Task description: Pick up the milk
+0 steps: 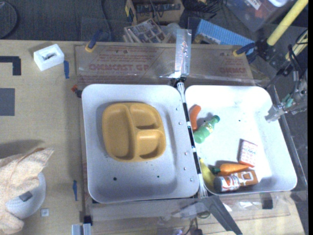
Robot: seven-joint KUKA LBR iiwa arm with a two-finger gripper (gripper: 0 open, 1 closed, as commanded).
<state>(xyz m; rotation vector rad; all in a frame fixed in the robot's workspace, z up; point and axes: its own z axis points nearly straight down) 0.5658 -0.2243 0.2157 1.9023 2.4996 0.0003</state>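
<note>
Milk carton [248, 152] | in right bin [244, 99], 5 o'clock from its middle | carrot [234, 168] at milk's 7 o'clock | gripper [275, 112] at bin's 2 o'clock edge | open or closed: cannot tell

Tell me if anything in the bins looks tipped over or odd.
The green plastic bottle and the orange-labelled bottle both lie on their sides in the right white bin. The yellow divided tray sits flat in the left bin.
</note>
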